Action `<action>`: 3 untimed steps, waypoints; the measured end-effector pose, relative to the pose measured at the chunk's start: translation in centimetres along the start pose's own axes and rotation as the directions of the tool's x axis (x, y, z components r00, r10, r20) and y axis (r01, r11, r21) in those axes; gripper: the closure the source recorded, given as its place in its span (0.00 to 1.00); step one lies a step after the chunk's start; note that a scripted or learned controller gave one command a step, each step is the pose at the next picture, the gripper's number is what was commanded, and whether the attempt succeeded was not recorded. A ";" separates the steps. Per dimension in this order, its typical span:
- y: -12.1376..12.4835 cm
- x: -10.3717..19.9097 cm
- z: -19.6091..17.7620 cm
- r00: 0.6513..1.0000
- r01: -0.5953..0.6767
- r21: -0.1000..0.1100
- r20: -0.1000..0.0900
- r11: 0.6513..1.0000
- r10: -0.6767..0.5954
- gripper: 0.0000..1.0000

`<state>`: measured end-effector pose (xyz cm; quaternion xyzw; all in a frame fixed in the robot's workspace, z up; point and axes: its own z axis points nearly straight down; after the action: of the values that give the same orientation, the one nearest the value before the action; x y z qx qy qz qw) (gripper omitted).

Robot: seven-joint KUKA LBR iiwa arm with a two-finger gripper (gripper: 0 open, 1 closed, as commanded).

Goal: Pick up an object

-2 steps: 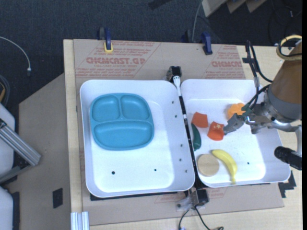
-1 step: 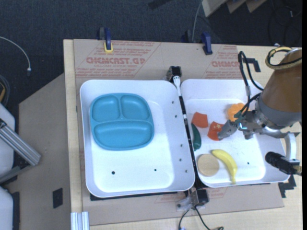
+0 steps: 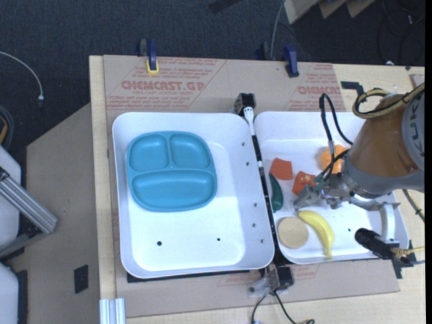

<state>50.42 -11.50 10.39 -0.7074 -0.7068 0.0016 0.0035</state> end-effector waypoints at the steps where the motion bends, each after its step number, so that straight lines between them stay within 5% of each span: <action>1: 0.0 0.1 2.0 1.000 0.001 -0.003 0.001 1.000 -0.001 0.00; 2: 0.0 0.0 0.9 1.000 0.000 -0.008 0.002 1.000 0.000 1.00; 3: -0.4 0.9 -3.8 1.000 0.002 -0.009 0.004 1.000 -0.002 1.00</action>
<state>50.09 -10.62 14.20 -0.7067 -0.7075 -0.0004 -0.0012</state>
